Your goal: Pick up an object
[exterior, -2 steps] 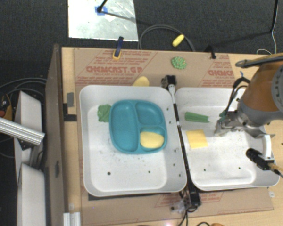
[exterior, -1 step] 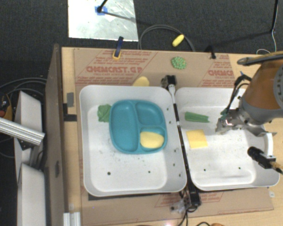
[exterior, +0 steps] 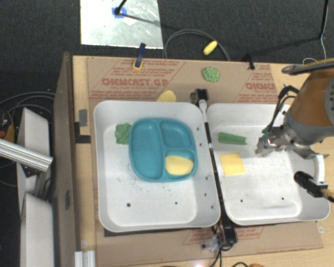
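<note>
In the right bin (exterior: 267, 204) lie a green stick-shaped piece (exterior: 232, 139) and a flat yellow square (exterior: 232, 164). My gripper (exterior: 265, 144) hangs over the right bin's upper right part, to the right of the green piece and apart from it. The left bin (exterior: 117, 204) holds a blue divided plate (exterior: 160, 148) with a yellow lemon-like piece (exterior: 178, 164) in its lower right compartment. A green leafy piece (exterior: 123, 132) lies against the plate's left edge.
On the cardboard behind the bins lie a round green object (exterior: 211, 74), a yellow object (exterior: 167, 97) at the left bin's far rim, and a yellow item (exterior: 210, 48) by a cable. A black clamp (exterior: 201, 98) sits where the bins meet.
</note>
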Controlling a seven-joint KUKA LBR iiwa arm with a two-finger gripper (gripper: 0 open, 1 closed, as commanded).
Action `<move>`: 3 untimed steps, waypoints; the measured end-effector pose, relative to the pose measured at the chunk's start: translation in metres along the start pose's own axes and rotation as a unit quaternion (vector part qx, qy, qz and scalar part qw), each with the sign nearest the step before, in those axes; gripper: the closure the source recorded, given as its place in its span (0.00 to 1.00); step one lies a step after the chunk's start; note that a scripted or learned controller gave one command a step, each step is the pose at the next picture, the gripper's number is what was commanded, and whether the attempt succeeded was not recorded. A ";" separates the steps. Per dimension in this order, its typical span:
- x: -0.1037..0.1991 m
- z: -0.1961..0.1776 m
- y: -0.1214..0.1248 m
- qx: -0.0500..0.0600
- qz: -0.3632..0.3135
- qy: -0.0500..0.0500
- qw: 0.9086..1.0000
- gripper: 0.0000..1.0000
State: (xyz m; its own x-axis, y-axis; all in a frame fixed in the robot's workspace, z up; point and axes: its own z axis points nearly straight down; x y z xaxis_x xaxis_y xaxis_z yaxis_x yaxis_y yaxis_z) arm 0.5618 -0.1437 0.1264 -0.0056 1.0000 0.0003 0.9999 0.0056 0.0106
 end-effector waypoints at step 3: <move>0.037 0.031 0.010 0.003 0.000 0.000 1.000 1.00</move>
State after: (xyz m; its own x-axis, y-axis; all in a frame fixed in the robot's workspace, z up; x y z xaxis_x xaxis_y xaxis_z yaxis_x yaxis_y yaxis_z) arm 0.5723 -0.1066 0.0954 -0.0053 1.0000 -0.0002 1.0000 0.0053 0.0046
